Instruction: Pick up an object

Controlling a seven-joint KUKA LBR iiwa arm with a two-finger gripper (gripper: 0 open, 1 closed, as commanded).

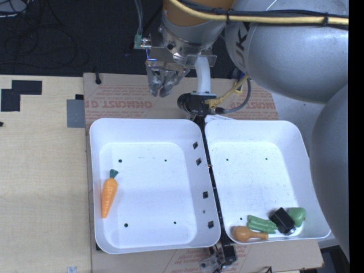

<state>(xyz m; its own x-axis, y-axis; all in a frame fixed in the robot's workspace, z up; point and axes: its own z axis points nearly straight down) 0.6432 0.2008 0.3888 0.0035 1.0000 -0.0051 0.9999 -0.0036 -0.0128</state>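
Note:
An orange toy carrot (108,193) with a green top lies near the left wall of the left bin (145,128). In the front right corner of the right bin (256,127) sit a tan pear-shaped piece (249,234), a green pod (261,224), a black block (282,220) and a green piece (296,214), all huddled together. My gripper (162,87) hangs high above the cardboard behind the left bin, shut with nothing between its fingers and far from every object.
The bulky grey arm covers the upper right of the view and overhangs the right bin's far corner. A central divider (203,169) separates the two bins. Cardboard (122,98) lies behind the bins, and pale bench surface to the left.

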